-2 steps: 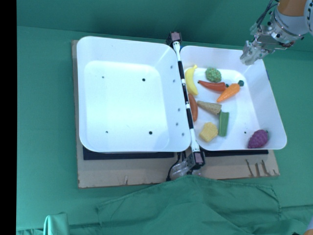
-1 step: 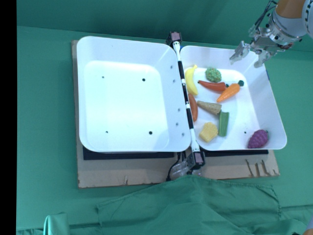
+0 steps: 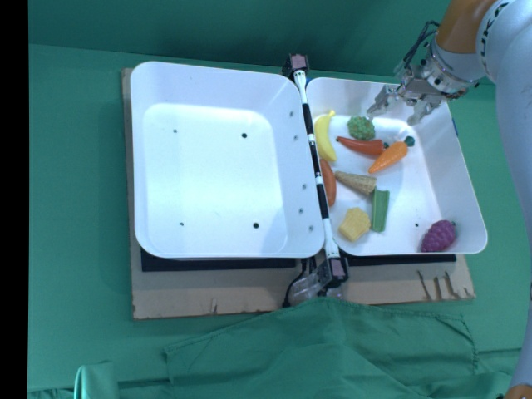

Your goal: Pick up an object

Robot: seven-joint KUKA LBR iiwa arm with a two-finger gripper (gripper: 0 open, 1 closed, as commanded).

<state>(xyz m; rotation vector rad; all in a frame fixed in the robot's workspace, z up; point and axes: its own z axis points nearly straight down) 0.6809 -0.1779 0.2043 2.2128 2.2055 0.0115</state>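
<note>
The two-finger metal pincer (image 3: 401,106) hangs with fingers spread apart, holding nothing, over the far end of the right shallow white bin (image 3: 462,191), just above the small green broccoli floret (image 3: 361,127) and orange carrot (image 3: 390,157).

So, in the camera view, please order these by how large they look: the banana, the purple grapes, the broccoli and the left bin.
1. left bin, by far the largest
2. banana
3. purple grapes
4. broccoli
The grapes and broccoli look close in size, so their order is unsure.
</note>
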